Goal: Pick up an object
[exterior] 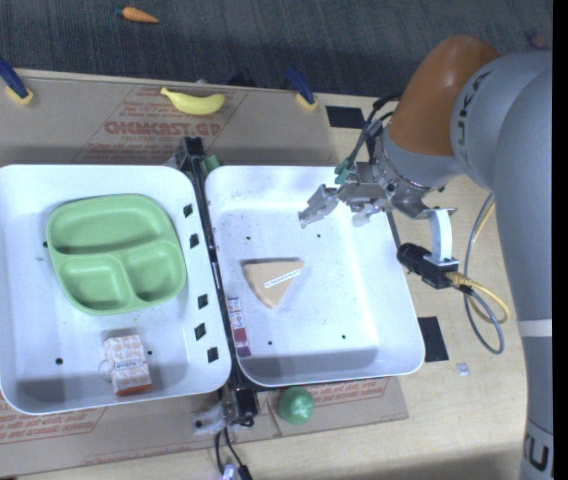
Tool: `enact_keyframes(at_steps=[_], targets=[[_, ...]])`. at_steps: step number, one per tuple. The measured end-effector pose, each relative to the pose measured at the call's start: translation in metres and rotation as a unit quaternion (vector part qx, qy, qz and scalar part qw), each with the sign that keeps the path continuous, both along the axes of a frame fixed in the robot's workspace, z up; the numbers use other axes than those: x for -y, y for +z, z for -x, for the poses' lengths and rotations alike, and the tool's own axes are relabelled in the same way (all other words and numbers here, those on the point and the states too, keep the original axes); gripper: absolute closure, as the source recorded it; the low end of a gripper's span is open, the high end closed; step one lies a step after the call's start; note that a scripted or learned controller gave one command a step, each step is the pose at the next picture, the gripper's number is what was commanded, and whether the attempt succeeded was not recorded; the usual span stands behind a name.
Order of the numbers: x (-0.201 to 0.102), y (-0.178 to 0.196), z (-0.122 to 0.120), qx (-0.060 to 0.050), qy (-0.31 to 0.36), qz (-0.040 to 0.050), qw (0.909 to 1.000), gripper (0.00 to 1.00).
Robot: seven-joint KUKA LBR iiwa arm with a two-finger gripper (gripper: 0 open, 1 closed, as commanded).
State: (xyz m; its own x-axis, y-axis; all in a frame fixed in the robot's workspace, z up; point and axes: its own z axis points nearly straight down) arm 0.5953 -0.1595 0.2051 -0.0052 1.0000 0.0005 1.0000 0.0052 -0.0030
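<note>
Two-finger gripper hangs over the upper right part of the right white bin. Fingers look spread, nothing between them. No contact with the bin floor that I can see.

Nearest target: tan wedge-shaped sandwich piece, flat on the right bin floor, down-left of the gripper, apart from it, clear of the walls.

My read: this is approach, grasp not started. To do it well, centre over the wedge, turn the wrist so the fingers straddle the narrower span instead of the long edge, descend straight, close only once the fingers flank it. It's low and flat, so a shallow descent likely closes on air.

Left white bin holds a green divided plastic tray and a small red-and-white packet. Both farther off, worse picks.
</note>
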Motion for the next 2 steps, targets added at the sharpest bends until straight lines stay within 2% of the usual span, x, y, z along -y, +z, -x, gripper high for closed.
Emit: enact_keyframes(at_steps=[1,2], targets=[[0.036,-0.113,0.084,0.000,0.000,0.0000,1.0000,0.00],[-0.002,-0.113,0.040,0.000,0.002,0.0000,1.0000,0.00]])
